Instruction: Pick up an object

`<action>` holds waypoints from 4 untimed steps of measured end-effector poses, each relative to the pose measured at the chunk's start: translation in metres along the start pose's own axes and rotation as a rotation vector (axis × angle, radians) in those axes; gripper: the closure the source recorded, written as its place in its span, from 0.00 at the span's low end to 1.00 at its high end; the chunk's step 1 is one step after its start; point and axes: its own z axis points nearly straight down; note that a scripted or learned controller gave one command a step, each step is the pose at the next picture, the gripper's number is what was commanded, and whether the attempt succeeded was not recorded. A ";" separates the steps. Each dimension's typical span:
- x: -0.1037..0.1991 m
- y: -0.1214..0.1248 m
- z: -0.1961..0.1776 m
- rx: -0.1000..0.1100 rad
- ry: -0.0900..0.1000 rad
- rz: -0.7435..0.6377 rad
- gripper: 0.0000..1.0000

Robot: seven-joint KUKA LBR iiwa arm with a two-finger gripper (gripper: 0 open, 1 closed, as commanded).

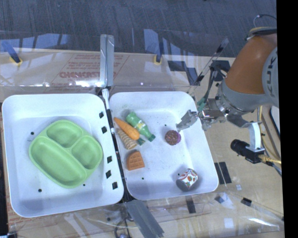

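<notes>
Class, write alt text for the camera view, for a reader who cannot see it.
A robot gripper hovers over the right bin, beside a dark red ball; a carrot, green bottle and waffle lie nearby. The left bin holds a green divided plate.

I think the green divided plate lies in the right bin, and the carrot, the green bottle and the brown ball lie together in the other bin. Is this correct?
Not quite. The camera view shows the green divided plastic plate in the left white bin, not the right one. The orange toy carrot, the green toy bottle and the dark reddish-brown ball do lie together in the other bin, the right white bin.
</notes>
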 end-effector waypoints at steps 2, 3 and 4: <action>0.085 0.053 0.162 -0.001 0.001 0.078 0.00; 0.092 0.118 0.162 -0.003 0.000 -0.032 0.00; 0.093 0.118 0.152 -0.001 0.000 -0.039 1.00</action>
